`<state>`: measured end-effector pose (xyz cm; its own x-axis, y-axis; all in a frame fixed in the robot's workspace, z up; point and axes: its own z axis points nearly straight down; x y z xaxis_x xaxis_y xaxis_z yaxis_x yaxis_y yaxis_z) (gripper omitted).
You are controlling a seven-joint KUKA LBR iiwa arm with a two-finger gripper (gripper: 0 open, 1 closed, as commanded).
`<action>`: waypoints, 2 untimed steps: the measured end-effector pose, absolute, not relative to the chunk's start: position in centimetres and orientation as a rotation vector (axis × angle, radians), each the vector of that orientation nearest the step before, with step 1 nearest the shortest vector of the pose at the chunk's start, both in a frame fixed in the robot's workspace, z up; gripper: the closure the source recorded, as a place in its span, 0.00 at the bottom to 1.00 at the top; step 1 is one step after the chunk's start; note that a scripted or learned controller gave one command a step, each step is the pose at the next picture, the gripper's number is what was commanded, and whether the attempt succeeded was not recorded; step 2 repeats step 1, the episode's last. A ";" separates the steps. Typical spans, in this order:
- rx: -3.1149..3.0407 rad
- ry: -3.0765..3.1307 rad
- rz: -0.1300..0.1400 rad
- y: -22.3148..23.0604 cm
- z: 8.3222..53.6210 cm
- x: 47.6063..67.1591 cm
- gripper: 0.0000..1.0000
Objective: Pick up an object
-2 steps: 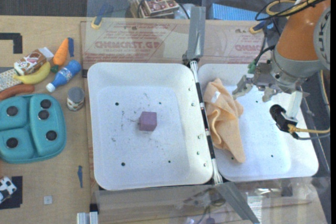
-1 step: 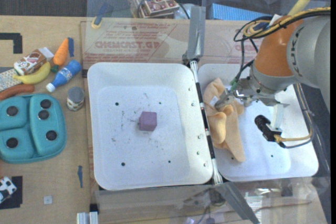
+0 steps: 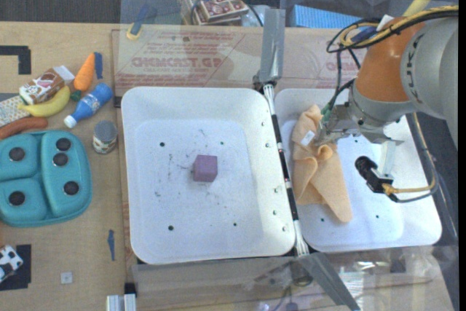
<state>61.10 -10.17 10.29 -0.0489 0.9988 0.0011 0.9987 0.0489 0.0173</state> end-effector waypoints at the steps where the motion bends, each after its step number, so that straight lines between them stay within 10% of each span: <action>1: 1.764 2.596 0.001 -7.4 18.6 66.4 1.00; 2: 1.764 2.596 0.001 -7.4 18.6 66.4 1.00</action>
